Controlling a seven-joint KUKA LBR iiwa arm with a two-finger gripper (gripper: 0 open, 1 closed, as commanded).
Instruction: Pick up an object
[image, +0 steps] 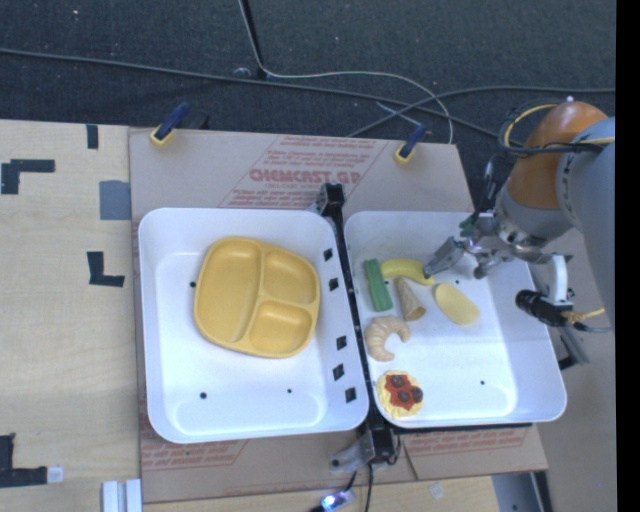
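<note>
The right bin (500, 385) holds several toy foods. A yellow banana (403, 269) lies beside a green stick (377, 284), with a tan cone (411, 299) below them. A pale yellow oval piece (457, 304) sits to the cone's right. A croissant (386, 336) and a small pizza slice (401, 393) lie nearer the front. My gripper (455, 266) hangs over the upper middle of this bin, just right of the banana and above the oval piece. It is open, with nothing between its fingers.
The left bin (170, 390) carries a yellow divided plate (256, 296). A black divider (344, 300) separates the bins. The arm (545, 180) comes in over the right bin's far right corner. Clamps and cables lie behind the bins.
</note>
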